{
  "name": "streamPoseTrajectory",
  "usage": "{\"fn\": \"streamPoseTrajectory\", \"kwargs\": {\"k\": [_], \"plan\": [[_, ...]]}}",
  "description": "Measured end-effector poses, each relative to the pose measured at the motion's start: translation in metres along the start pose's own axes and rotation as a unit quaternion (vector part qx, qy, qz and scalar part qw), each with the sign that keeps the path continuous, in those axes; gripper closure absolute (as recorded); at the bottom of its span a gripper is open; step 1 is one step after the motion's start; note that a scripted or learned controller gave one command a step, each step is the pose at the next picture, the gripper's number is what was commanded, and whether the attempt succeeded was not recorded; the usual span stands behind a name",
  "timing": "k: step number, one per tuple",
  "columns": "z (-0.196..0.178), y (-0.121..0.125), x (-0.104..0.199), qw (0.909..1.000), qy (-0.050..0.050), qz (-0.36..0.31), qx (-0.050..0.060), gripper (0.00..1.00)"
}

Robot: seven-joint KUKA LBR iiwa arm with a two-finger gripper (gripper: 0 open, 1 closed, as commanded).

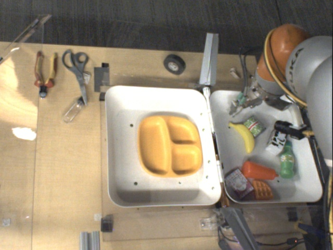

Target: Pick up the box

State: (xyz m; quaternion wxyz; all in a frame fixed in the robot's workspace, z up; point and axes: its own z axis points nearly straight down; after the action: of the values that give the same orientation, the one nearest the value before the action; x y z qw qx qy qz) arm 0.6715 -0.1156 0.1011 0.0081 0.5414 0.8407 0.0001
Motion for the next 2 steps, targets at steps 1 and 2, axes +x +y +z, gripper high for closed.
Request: {"fn": "streamPoseTrajectory", "kwargs": {"k": [1,2], "plan": [[-0.087,0.006,0.079,0.9981,0.005,-0.062,0.000,1.00],[0.004,-0.040,-0.003,0.9911,0.005,-0.133,0.001,1.00]]}}
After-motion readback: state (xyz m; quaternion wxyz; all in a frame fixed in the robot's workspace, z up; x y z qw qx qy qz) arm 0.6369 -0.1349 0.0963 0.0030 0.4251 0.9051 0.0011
